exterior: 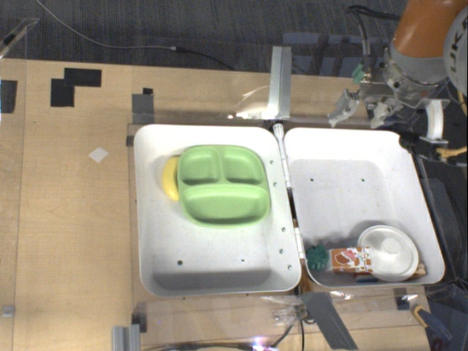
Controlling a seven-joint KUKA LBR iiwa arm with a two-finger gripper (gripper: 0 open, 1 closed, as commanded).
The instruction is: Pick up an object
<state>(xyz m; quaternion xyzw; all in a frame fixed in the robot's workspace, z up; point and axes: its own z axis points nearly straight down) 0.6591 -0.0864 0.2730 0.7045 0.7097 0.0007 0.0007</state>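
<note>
A green divided plate (222,184) lies in the left bin (157,218), with a yellow banana (170,179) tucked against its left edge. In the right bin (344,174), near the front wall, sit a white bowl (387,251), a small red and white carton (352,259) and a small dark green object (316,257). My gripper (363,111) hangs above the back rim of the right bin, open, with nothing between its fingers. It is far from all the objects.
A metal post (281,82) stands behind the seam between the two bins. Cables (365,20) run behind the arm at the upper right. Black markers (73,86) lie on the wooden bench at the left.
</note>
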